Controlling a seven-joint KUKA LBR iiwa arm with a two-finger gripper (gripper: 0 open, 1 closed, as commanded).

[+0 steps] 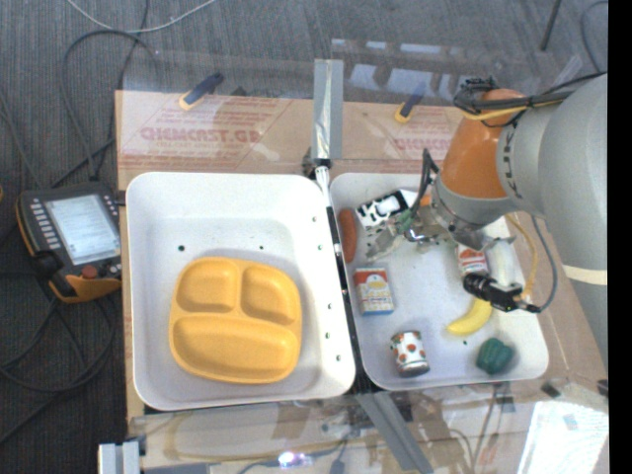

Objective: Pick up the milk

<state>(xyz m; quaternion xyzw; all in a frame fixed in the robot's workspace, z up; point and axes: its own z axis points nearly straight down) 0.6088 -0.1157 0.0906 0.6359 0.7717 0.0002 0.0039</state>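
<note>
Yellow divided tray [237,319] in left bin [148,265], banana [470,317], can [408,352], hot dog [348,235]

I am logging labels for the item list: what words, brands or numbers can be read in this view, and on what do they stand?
"CHEMCAST", faint red print, seemingly mirrored, on the clear sheet behind the bins.
Red and white carton: print too small to read.
Black and white milk near the claw: markings unreadable.
Can: label blurred.
Pendant screen: illegible.

arm [494,161] hides pincer and part of milk [383,208]
</note>
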